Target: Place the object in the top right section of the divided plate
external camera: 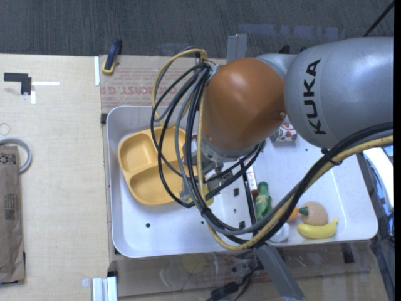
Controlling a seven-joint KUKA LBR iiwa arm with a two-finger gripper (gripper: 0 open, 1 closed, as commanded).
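Divided plate (143,162), yellow, lies in the left half of the white bin (128,237); its right side is hidden under the arm (326,99) and cables (188,168). Tool (202,190) sits at the plate's right edge, mostly covered by the orange wrist band (241,105); open or closed cannot be told. A green bottle (262,199), a banana (317,229) and a tan round piece (315,212) lie in the bin's lower right.
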